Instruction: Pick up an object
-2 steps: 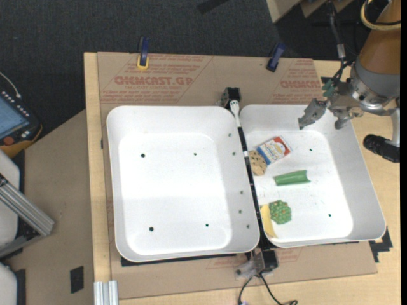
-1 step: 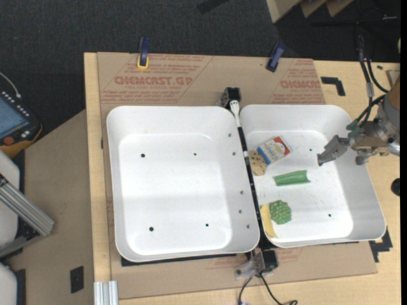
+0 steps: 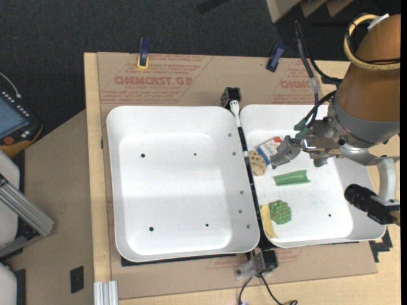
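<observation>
- The left bin [image 3: 172, 183] fills the middle-left of the frame, its bare floor open set-down room ringed by a low raised rim
- At the centre seam, just inside the right bin [image 3: 318, 224], lies a tan spotted piece [image 3: 257, 162], flat and probably light; its closeness to the rim would crowd a finger on that side
- A small red, white and blue packet [image 3: 271, 147] sits just upper right of it, likely thin, light and slippery
- The gripper [image 3: 285, 152] hangs right at that packet; I cannot tell how far it is parted or whether it has anything
- A green bar [image 3: 292, 178] lies below it in open floor, looking stiff and easiest to pinch across its narrow width
- A bumpy green and yellow lump [image 3: 278, 213] rests near the bin's lower left rim
</observation>
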Motion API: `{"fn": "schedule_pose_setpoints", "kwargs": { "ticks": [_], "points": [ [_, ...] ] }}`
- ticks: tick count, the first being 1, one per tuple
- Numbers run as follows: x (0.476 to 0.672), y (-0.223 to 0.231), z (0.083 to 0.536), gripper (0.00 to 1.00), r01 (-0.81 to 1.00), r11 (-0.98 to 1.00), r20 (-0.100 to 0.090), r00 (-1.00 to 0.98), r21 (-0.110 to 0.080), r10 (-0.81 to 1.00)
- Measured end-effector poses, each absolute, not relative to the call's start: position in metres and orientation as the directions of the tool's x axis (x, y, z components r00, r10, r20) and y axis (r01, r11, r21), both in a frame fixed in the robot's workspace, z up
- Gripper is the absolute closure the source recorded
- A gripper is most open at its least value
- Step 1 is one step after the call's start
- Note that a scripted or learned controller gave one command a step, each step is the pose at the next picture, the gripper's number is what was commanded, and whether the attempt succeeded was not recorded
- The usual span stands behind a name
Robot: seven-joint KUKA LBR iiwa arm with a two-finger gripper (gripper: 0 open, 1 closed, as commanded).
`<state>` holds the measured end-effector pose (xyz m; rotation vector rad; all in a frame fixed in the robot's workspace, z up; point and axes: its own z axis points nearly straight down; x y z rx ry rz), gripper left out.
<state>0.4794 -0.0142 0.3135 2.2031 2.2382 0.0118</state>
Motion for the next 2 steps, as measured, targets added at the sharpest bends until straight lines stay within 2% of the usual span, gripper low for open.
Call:
{"fn": "schedule_pose_setpoints", "kwargs": {
  "ticks": [1,2],
  "points": [
    [0.48,-0.101,0.379,0.0,1.0,-0.007,-0.004,0.007,0.009,1.0],
    [0.48,-0.085,0.459,0.0,1.0,0.002,-0.002,-0.002,0.012,1.0]
  ]
}}
